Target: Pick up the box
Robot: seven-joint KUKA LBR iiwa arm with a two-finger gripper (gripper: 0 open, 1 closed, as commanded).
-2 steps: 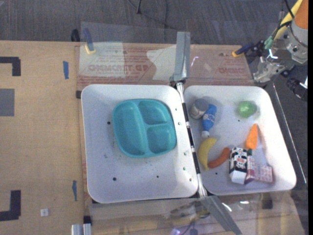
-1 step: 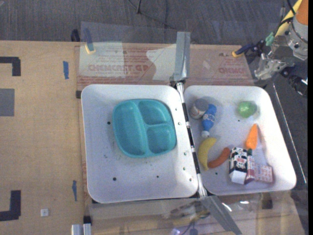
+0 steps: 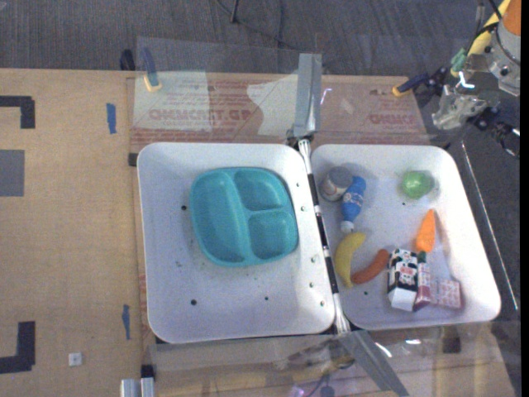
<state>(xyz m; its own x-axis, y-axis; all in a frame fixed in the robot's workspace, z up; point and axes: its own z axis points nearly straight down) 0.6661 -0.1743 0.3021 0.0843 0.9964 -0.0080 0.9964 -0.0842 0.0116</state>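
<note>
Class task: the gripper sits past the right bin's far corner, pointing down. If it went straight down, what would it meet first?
Probably the bench surface beside the right bin, not the box; the gripper looks outside the rim, though depth is unclear.

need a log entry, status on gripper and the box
Gripper up beyond right bin's far right corner, off the box. Box lying in right bin, near side. Carrot and sausage close beside it.

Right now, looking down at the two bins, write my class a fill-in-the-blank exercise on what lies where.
1. The teal plate lies in the ____ bin.
2. The box lies in the right bin, near its ____ edge.
3. The yellow fruit beside the sausage is a ____.
4. The end effector is ____ the bins, beyond the right bin's far corner.

Missing words: left; front; banana; outside
</note>
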